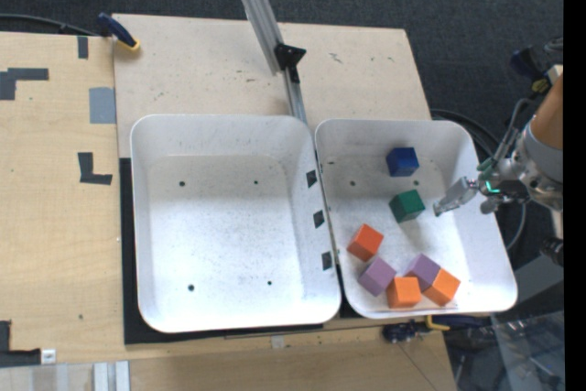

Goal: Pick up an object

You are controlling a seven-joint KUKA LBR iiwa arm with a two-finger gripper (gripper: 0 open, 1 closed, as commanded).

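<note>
seven small blocks lie in the right bin [476,224], and any one of them would satisfy the task. the green cube [407,205] is the nearest candidate: it sits alone near the bin's middle, just left of the gripper [455,197], with bare floor on every side. the blue cube [402,161] lies a little farther toward the back wall, also isolated. the orange cube [366,243] rests by itself toward the front-left. the remaining four crowd the front: a purple cube [376,276], an orange cube beside it [404,291], a second purple cube [424,270] and another orange one [442,287], touching or nearly so.

the gripper hovers over the right side of this bin, its fingers [450,199] pointing left toward the green cube; it holds nothing, and whether the jaws are spread or closed i cannot tell at this angle.

to do the step well, i judge the green cube the best target: centre the jaws over it, align them with two flat faces, descend straight, and close only when both fingers bracket it. the front cluster looks riskier, since a finger could land on a neighbour. the left bin [146,224] plays no part.
</note>
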